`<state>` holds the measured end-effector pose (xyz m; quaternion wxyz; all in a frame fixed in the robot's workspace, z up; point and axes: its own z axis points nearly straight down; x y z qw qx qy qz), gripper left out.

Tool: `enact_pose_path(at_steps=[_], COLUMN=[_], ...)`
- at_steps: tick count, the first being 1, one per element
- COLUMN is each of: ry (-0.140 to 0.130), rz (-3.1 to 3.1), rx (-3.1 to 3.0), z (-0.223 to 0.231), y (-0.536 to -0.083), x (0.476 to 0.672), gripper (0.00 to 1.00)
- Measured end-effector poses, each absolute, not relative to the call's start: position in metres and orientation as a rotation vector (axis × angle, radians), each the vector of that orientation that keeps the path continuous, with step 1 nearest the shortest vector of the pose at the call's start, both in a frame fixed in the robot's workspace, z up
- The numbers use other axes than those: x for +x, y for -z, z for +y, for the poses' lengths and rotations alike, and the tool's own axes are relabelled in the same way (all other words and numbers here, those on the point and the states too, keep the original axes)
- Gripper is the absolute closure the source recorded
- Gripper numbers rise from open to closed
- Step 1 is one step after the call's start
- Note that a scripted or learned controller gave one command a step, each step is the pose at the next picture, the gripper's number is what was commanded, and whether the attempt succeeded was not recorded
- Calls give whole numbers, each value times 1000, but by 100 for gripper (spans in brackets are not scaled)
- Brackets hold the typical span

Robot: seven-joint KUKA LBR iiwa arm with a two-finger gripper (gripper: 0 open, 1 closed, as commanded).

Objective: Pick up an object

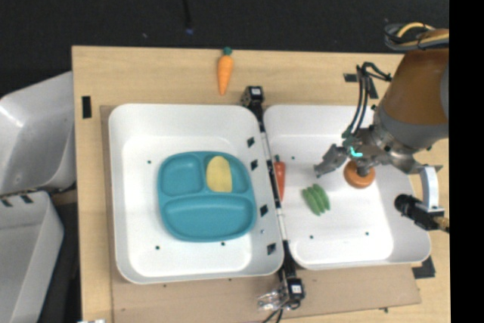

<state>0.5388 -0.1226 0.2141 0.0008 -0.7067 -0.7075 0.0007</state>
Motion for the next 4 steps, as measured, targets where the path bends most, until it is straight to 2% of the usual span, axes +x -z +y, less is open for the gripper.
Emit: enact_pose_path(at_steps=[1,2,3,4], ry=[0,-6,4,12], rz=[-2224,-2219,-2226,-2227], rx=[-2220,-2220,-2225,-2240], z=[-123,-127,-128,-131], y=[-215,-152,-104,-120], x=[539,537,539,542], gripper=[0,0,0,100])
